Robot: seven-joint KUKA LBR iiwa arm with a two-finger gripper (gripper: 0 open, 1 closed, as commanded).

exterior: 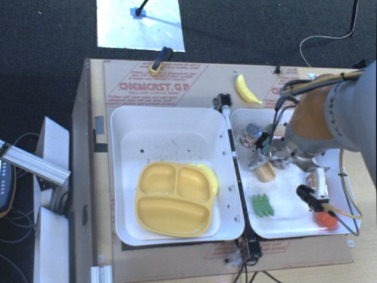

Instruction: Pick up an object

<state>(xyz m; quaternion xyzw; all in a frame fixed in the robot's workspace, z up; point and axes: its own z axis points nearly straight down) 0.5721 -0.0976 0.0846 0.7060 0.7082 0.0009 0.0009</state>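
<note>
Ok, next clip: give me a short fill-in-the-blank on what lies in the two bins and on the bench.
1. The yellow divided tray lies in the ____ bin.
2. The banana lies on the bench, outside both ____.
3. The ridged block in the right bin is ____ in colour.
4. The gripper is over the ____ bin.

Missing words: left; bins; green; right

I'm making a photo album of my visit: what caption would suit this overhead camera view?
Robot arm's gripper reaches into the right bin above a tan object; yellow tray fills the left bin.
</note>
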